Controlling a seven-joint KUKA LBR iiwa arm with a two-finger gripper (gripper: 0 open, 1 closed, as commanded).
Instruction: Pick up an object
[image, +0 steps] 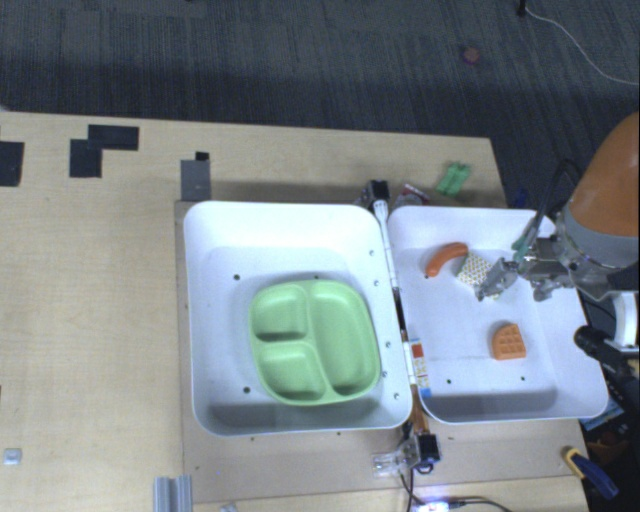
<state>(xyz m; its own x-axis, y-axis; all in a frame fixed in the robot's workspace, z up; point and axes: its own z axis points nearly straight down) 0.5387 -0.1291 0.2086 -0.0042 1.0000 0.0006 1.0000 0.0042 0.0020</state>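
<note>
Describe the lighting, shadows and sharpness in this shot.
Camera view: even, soft light with no harsh glare on the white bins; a grey shadow lies along the near wall of the left bin; the green plate looks sharp; the tool looks slightly blurred.

Bench (90, 330): pale matt wood | bins (290, 230): smooth white plastic, slight sheen | divided plate (315, 340): smooth green plastic, satin | waffle piece (508, 342): orange, ridged | sausage (446, 259): glossy orange | gripper (515, 275): grey metal
</note>
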